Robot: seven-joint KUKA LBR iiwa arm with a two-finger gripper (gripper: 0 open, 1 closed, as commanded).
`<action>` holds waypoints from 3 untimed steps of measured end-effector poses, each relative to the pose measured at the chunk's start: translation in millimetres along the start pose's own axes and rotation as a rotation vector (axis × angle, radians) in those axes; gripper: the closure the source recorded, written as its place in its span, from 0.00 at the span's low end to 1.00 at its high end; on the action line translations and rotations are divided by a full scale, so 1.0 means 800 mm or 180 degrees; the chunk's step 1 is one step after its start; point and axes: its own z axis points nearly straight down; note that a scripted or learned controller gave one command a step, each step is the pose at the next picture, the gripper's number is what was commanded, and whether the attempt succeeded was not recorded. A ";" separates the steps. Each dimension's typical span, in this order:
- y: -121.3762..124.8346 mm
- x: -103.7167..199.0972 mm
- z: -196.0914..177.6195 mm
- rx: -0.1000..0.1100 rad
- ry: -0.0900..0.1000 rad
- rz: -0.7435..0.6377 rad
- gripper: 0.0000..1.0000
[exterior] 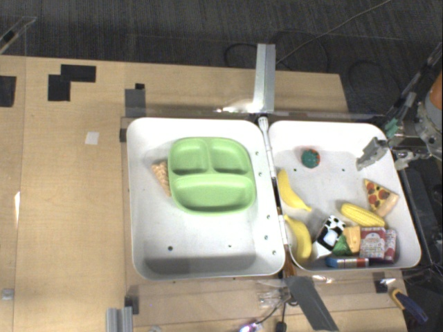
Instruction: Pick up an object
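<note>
My gripper (374,153) hangs over the right bin's (332,138) far right edge, above bare white floor, with nothing visibly in it. The pizza slice (380,197) lies just in front of it. A green ball (309,158) sits to its left, well apart. Along the bin's left wall lie two bananas (292,192) (300,235). At the near right a corn cob (362,215), a black-and-white toy (331,232), a cheese wedge (353,239), a red box (377,244) and a red-and-green marker (349,261) are crowded together.
The left bin (201,254) holds a green divided plate (210,173) with a tan waffle piece (161,177) tucked at its left edge. A metal post (265,75) stands behind the bins' shared wall. Cables run across the dark floor at the back.
</note>
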 end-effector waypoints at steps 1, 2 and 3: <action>0.053 0.071 0.140 0.0008 0.0003 -0.0002 0.00; -0.065 0.037 0.035 -0.0005 0.0000 -0.0340 0.00; -0.045 0.069 0.222 -0.0002 0.0003 -0.0513 0.00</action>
